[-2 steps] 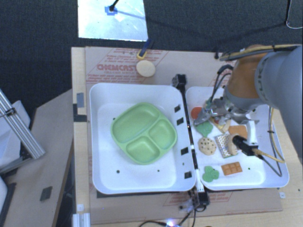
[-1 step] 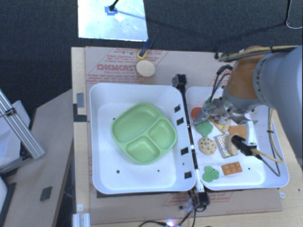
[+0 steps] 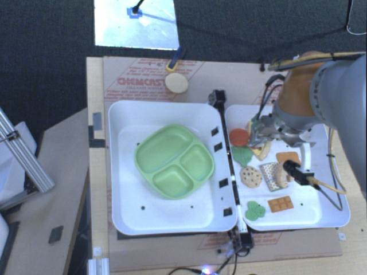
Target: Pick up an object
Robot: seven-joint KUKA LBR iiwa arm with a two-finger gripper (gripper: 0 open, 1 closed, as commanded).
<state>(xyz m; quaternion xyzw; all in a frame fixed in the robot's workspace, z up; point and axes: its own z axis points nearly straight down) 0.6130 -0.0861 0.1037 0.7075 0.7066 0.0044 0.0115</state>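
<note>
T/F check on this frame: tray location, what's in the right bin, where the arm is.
1. The green tray lies in the left bin. True.
2. The tray holds a cookie. False: its compartments show no food; the cookie lies in the right bin.
3. The arm is over the right bin. True.
4. The red piece lies in the left bin. False: it is in the right bin, near the divider.
5. An orange waffle lies near the right bin's front edge. True.
</note>
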